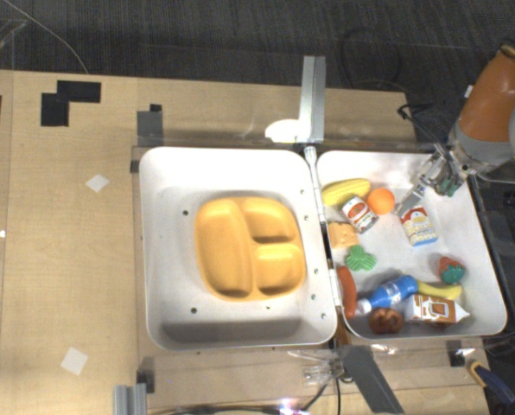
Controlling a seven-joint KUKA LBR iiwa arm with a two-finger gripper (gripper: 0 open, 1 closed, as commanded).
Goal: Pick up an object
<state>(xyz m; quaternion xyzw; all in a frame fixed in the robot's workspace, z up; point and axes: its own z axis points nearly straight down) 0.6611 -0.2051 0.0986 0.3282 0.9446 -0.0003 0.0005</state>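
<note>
Near edge, right bin: you have a small white carton with red print (pixel 436 310) lying against the front wall of the right-hand white bin (pixel 491 271), a brown round toy (pixel 384 320) just beside it, and a blue bottle with a white cap (pixel 389 293) slanting above both.
Same bin, left wall: a red sausage-shaped toy (pixel 346 290) lies along the divider; a green leafy toy (pixel 359 259) sits just beyond it.
Right side: a red-and-green toy (pixel 451 270) rests near the right wall, above a yellow piece (pixel 439 290).
Middle of bin: a white packet with red and blue label (pixel 419 226) lies flat, apart from its neighbours.
Far part of bin: a small red-labelled can (pixel 358 213), an orange ball (pixel 380 201) and a yellow banana (pixel 346 189) cluster together.
Left bin: the left white bin (pixel 167 258) carries a yellow divided plastic tray (pixel 247 246).
Gripper: the gripper (pixel 441 178) hangs over the bin's far right corner; nothing shows between its fingers, and you cannot tell whether they stand apart or together.
Step in hand: approach, by my reading; no object is lifted.
Next move: the white packet is nearest. You need a descent centred over it with the fingers astride its narrow side; clear of the orange ball.
</note>
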